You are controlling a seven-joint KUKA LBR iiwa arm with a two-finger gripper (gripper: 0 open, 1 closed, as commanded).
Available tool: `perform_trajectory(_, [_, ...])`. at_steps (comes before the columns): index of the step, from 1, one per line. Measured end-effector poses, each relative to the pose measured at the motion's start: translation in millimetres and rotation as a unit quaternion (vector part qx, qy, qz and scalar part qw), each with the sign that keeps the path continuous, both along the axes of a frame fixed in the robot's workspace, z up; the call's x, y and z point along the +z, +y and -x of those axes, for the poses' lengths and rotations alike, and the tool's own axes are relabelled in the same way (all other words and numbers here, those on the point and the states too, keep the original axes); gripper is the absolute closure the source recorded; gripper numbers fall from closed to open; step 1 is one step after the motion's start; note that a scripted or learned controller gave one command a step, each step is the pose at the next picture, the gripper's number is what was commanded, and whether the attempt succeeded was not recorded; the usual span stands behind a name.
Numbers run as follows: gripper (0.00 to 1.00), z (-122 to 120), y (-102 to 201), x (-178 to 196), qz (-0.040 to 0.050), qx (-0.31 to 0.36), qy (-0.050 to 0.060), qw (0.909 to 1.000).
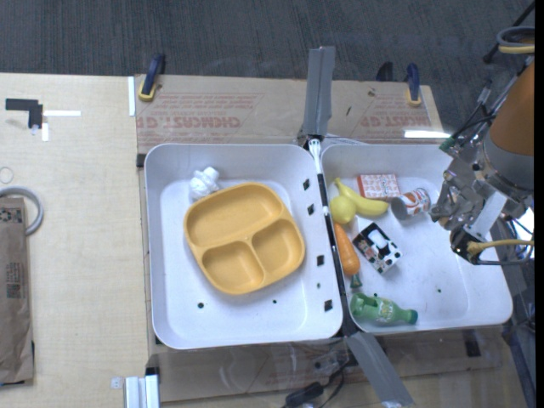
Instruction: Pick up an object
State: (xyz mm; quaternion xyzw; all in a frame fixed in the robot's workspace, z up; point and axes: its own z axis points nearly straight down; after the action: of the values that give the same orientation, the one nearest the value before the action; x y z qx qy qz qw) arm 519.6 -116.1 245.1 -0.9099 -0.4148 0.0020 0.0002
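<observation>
The right bin [476, 308] holds a yellow banana [357, 201], a red and white packet [378, 184], a small red and white can [414, 201] lying on its side, an orange carrot [345, 249], a black and white carton [376, 249] and a green bottle [384, 311] lying at the front edge. My gripper [453, 213] hangs over the right part of this bin, just right of the can and apart from it. Nothing shows in its grasp.
In the left bin [166, 253] sit a yellow divided plate [244, 236] and a crumpled white item [204, 179] at the plate's far left corner. A grey divider [320, 92] runs between the bins. A yellow cable [497, 245] loops near the wrist.
</observation>
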Motion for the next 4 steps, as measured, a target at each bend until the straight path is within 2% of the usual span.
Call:
perform_trajectory(1, [0.0, 0.0, -0.1, 0.0, 0.0001, 0.0, 0.0, 1.0])
perform_trajectory(2, [0.0, 43.0, 51.9, -55.3, -0.0008, 0.058, 0.001, 0.9983])
perform_trajectory(3, [1.0, 42.6, 50.6, -47.1, -0.0003, 0.057, 0.002, 0.9984])
perform_trajectory(4, [1.0, 41.3, 51.2, 83.9, 0.001, -0.118, -0.001, 0.993])
